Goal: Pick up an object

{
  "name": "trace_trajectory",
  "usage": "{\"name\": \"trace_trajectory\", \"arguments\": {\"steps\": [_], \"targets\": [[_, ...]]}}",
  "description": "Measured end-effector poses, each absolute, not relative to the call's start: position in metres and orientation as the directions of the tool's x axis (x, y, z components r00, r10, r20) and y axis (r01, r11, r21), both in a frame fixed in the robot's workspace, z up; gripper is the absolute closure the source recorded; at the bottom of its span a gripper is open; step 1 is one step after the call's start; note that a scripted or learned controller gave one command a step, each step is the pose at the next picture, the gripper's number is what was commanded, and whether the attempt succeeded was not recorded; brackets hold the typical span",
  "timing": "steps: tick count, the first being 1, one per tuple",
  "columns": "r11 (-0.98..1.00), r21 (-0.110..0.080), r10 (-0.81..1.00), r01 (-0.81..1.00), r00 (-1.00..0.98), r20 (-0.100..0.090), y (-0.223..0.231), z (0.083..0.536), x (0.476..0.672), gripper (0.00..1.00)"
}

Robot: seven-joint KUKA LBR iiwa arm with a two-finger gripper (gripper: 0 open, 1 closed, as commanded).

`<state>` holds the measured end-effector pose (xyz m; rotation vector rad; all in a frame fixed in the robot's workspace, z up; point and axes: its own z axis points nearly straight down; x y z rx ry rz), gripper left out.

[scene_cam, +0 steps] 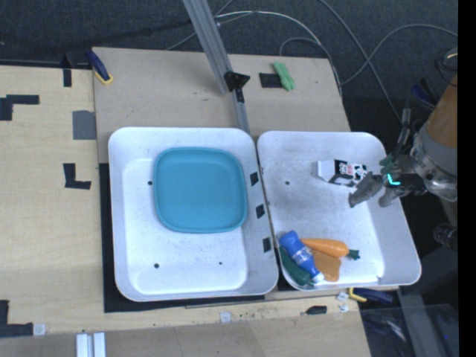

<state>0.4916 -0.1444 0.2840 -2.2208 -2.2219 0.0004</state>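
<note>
Reaching in from the right, a grey arm with an orange band holds its gripper [370,192] low over the right bin [297,155], near that bin's right wall. Its two dark fingers stand slightly apart with nothing between them. Just left of the fingertips lies a small flat white card [338,171] with black and red print, close to them but not gripped. At the bin's near edge sit three things bunched together: a blue plastic bottle [299,251], a smooth orange carrot [325,247] with a green stub, and a dark green piece [296,275] under the bottle. The left bin [126,199] holds a glossy teal square plate [199,190] with rounded corners. Both bins are shallow, white and scuffed with dark specks.
</note>
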Motion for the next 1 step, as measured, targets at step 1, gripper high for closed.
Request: {"name": "trace_trajectory", "arguments": {"steps": [1], "targets": [[0.0, 0.0, 1.0, 1.0, 0.0, 0.0, -0.1444, 0.2839, 0.4916, 0.0]]}}
